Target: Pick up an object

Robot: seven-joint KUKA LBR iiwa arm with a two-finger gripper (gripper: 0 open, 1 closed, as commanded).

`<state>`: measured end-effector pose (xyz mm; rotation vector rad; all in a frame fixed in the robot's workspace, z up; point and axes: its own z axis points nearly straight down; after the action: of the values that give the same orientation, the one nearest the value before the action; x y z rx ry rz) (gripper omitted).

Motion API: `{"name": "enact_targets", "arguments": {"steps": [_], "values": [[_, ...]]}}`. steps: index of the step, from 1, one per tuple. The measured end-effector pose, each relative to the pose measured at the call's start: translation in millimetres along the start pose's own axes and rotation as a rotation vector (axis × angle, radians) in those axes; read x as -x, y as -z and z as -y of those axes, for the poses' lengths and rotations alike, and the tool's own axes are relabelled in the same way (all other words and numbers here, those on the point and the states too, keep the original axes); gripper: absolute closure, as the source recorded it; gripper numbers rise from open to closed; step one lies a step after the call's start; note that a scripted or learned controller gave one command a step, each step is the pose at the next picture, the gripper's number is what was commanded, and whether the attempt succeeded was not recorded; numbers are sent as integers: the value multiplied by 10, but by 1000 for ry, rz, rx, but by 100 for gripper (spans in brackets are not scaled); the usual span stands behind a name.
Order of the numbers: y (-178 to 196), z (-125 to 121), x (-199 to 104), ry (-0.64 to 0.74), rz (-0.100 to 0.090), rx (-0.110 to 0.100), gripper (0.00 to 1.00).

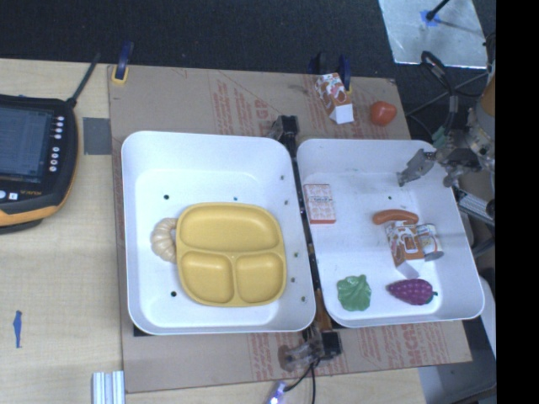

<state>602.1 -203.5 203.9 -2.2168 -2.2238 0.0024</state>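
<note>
You are at the approach step: your pincer (418, 168) hangs over the right bin (354, 162), its grip unreadable, so next it must descend onto the sausage (395, 217) just below-left of it.

A yellow divided tray (229, 253) sits in the white left bin (143, 167). The white right bin (362, 162) holds a green lettuce toy (354, 292), purple grapes (410, 290), an orange-red sausage (395, 217) and a red-and-white carton (319, 203).
</note>
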Motion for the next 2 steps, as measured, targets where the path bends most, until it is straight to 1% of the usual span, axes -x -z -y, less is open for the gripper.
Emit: {"name": "enact_targets", "arguments": {"steps": [1,2], "values": [[-50,-544,77,1,0,1,0],[404,-542,87,1,0,2,0]]}}
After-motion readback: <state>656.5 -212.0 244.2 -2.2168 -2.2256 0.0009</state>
